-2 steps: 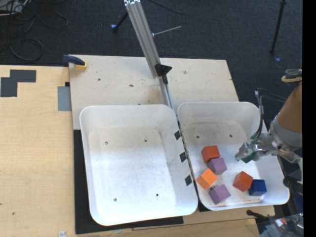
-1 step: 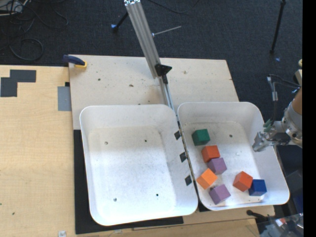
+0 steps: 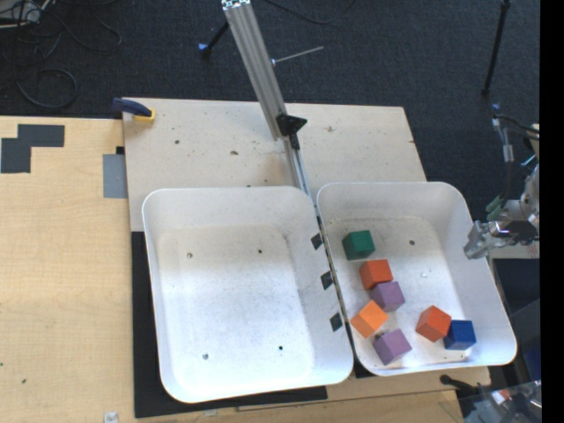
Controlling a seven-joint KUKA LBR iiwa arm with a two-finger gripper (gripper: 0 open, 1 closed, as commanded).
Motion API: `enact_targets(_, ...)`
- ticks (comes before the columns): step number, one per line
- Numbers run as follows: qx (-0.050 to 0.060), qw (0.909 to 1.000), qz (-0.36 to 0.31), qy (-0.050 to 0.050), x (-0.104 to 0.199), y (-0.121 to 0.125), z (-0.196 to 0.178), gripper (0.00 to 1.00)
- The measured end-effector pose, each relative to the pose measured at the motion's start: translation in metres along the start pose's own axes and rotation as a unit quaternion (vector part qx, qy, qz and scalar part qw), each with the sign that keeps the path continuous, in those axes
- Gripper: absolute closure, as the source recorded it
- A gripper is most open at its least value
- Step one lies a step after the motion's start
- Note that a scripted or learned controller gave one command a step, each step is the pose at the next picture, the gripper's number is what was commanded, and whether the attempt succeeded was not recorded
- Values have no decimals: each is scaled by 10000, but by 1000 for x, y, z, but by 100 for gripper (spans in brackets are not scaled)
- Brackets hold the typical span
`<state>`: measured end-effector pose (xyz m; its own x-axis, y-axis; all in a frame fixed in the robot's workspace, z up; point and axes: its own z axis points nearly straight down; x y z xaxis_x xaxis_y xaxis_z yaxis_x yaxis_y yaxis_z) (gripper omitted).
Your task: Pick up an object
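Camera view, pincer [image 3: 480,241] at right bin [image 3: 476,227] outer rim, its state hard to tell, seven blocks inside

The arm [image 3: 511,227] is cut off at the right edge, its gripper too small and blurred to read.

- We see even, fairly bright light from above, with soft, short shadows beside the blocks [image 3: 388,302].
- The white bins [image 3: 229,377] look near washed out, though without hard glare.
- The dark floor [image 3: 397,42] loses detail.
- The picture is slightly soft and grainy throughout.
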<state>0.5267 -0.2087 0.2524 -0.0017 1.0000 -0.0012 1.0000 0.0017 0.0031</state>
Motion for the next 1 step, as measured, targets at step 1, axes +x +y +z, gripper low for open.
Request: enact_targets(1, 15, 10000, -13, 16, 46, 11, -5, 100)
